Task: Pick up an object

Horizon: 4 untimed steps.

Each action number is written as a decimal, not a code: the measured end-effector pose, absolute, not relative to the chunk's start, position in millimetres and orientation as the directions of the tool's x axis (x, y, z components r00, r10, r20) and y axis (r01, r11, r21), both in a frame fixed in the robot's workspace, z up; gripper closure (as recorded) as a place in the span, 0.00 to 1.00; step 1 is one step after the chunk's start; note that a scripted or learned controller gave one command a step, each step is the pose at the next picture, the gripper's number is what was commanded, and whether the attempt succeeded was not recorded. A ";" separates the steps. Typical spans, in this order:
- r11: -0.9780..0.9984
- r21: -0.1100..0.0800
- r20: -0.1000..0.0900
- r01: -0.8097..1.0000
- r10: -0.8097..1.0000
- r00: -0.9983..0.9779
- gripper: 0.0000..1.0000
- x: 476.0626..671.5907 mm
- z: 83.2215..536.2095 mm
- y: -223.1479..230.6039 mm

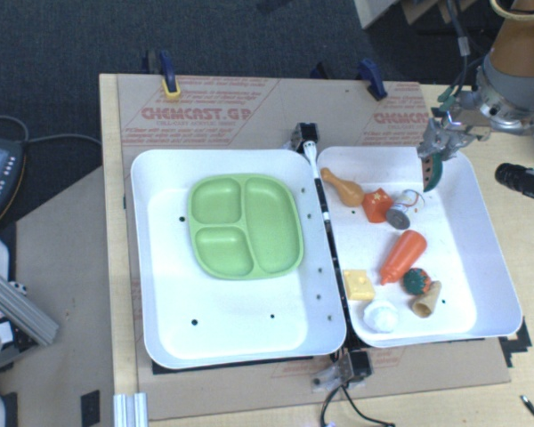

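Right bin [494, 238], near to far: white ball [380, 317], cheese [359, 285], cone w/ green ball [420, 290], carrot [402, 254], red piece [377, 205], tan gourd [341, 185]. Gripper [432, 174] at far edge, clamped on dark-green item [432, 175]. Left bin [160, 265]: green tray [246, 225].

A green divided plate [246, 225] is seen in the left bin [160, 327]. A small green object [432, 173] is gripped between the fingers of the gripper [433, 163] above the right bin [489, 265], where a toy carrot [402, 254] lies.
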<state>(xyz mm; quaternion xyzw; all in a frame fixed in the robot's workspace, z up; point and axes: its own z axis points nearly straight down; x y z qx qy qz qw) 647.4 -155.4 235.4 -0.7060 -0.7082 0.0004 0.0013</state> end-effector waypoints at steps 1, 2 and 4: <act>0.005 -0.004 0.002 1.000 1.000 -0.005 1.00 632.5 222.2 -104.9; 0.005 -0.003 0.002 1.000 1.000 -0.005 1.00 612.2 223.4 -50.4; -0.001 -0.002 0.001 1.000 1.000 0.001 1.00 609.3 234.3 -4.9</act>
